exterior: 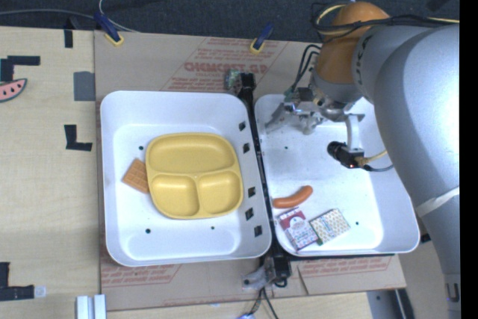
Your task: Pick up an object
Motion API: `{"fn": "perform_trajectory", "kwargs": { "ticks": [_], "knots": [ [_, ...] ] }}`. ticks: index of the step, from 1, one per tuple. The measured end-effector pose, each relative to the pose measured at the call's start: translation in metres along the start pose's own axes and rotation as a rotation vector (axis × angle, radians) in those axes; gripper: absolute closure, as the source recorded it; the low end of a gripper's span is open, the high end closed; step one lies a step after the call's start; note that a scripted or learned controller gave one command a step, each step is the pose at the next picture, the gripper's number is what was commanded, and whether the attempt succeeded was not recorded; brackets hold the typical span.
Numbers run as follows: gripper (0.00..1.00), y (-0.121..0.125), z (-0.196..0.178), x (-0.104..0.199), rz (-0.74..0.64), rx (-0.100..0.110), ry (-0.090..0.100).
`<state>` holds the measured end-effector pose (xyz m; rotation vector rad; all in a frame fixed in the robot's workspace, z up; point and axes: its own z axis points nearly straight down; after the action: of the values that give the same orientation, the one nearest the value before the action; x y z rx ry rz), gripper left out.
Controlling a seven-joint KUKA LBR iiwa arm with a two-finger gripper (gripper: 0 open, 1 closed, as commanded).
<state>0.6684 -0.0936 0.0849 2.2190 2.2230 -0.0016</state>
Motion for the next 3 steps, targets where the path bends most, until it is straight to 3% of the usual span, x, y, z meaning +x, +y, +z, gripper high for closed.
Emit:
{"fn": "perform_trajectory", "kwargs": {
  "ticks": [1, 2, 3],
  "knots": [
    [1.0, 0.0002, -0.0099, 0.0002, -0.001, 0.0, 0.0],
    [0.0, 0.0, -0.0097, 0.0002, -0.001, 0.0, 0.0],
    [0.0, -0.0002, 0.0, -0.0003, 0.0, 0.001, 0.0]
  ]
}}
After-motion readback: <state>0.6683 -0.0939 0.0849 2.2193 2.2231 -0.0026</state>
